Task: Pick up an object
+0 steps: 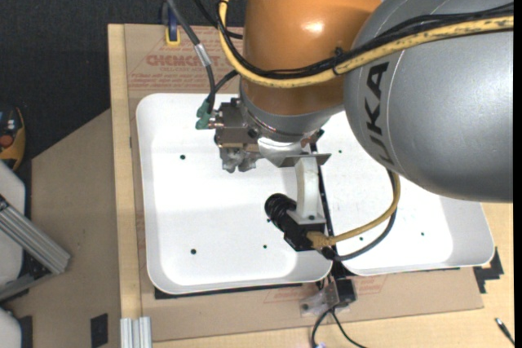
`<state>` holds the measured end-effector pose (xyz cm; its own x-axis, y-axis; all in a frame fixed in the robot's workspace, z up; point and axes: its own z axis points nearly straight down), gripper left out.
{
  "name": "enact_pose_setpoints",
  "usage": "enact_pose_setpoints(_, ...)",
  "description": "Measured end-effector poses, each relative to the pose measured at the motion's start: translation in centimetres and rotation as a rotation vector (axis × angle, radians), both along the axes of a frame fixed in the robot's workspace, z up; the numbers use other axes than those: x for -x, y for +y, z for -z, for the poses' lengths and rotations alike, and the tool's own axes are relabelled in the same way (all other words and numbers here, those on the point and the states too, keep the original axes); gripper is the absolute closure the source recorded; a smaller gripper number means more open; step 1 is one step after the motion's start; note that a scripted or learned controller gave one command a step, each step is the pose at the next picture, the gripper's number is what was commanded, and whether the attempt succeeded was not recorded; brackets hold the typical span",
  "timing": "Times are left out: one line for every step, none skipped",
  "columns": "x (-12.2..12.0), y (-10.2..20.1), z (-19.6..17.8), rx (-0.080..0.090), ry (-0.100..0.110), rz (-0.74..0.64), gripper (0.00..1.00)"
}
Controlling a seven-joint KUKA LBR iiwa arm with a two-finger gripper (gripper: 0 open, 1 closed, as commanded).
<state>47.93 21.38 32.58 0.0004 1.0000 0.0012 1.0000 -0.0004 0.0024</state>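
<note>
Landmark: the left bin (188, 208), a shallow white tray, is taken as the reference for all places.
Arm: the grey arm (432, 94) is seen reaching in from the right, across the right bin (424, 253) and over the left bin.
Orange band: the orange band (302, 12) is seen above the far half of the left bin and covers much of it.
End effector: the end effector (236, 161) is placed over the left bin, near its middle and toward its far side, and is pointed down at the floor of the bin.
End effector state: whether it is open or closed cannot be told, as it is viewed from above.
Object: its place cannot be told. The patch of the left bin under the end effector is hidden.
Dark dots: a few small dark dots (193, 251) are scattered on the bare floor of the left bin.
Cardboard sheet: a cardboard sheet (155, 61) with red lettering is laid under the left bin and shows beyond its far and left rims.
</note>
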Motion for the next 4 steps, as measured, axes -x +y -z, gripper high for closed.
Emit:
enact_pose_setpoints(-6.3, 1.1, 6.3, 0.002, 0.002, 0.001, 1.00)
enact_pose_setpoints(-4.1, 1.1, 4.5, 0.001, 0.005, -0.002, 1.00)
enact_pose_setpoints(-2.7, 1.1, 2.6, 0.000, 0.001, -0.002, 1.00)
enact_pose_setpoints(-0.2, 1.1, 0.9, 0.000, 0.003, -0.002, 1.00)
